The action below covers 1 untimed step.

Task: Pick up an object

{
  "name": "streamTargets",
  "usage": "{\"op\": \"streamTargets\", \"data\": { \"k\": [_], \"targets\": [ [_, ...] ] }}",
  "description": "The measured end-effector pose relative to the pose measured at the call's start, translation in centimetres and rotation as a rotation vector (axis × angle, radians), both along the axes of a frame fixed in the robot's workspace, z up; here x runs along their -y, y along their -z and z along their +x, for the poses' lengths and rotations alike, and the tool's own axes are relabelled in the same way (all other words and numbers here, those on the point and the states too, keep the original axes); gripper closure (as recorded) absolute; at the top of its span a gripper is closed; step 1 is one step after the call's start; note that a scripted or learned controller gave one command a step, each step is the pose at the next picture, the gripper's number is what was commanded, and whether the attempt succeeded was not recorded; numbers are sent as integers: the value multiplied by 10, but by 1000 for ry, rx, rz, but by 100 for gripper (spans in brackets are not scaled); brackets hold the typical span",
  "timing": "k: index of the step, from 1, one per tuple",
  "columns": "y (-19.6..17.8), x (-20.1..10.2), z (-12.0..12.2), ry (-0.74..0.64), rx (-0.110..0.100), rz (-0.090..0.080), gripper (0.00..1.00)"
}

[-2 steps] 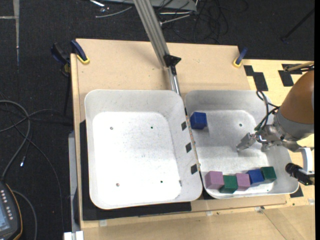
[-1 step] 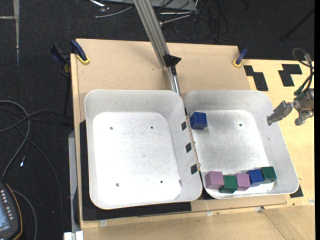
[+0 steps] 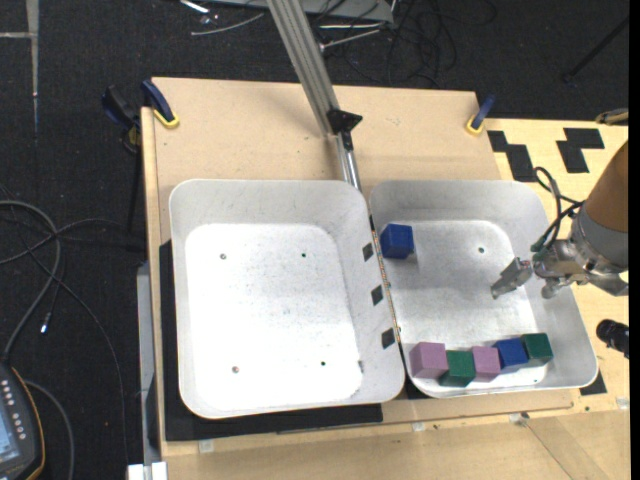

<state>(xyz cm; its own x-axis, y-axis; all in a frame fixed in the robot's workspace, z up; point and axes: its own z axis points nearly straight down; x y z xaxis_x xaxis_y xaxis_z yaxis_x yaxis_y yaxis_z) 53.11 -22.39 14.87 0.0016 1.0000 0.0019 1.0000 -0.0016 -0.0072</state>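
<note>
Bench [image 3: 250,118]: bare tan board, slightly scuffed, set on a dark floor strewn with black cables. Blue-and-yellow clamps at its far left corner [image 3: 158,103] and far right corner [image 3: 481,114]. A grey metal pole [image 3: 305,53] slants in from the far side and ends at the bench's far edge, above the seam between the bins. A board with a black-and-white pattern [image 3: 560,148] lies off the bench's right far corner.

Left bin [image 3: 200,218]: white, speckled with dark specks, four small dots on its floor.

Right bin [image 3: 440,193]: white, same speckled floor. One blue cube [image 3: 397,240] sits alone near the bin's far left corner, close to the seam between bins. Along the near edge a tight row of blocks, touching or nearly so: a purple block [image 3: 429,359] at the left, then a green block [image 3: 460,366], a second purple one [image 3: 486,361], a blue block [image 3: 512,352], and a dark green block [image 3: 537,346] at the right end.

Arm [image 3: 610,208] enters from the right edge. Gripper [image 3: 520,276] hangs over the right half of the right bin, above the row and well apart from the lone blue cube. Its fingers look spread, released, with nothing between them.
</note>
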Motion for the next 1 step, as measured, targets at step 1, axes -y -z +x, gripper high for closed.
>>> {"op": "streamTargets", "data": {
  "k": [1],
  "targets": [
    [54,-1,17,-5,10,-1,0]
  ]
}}
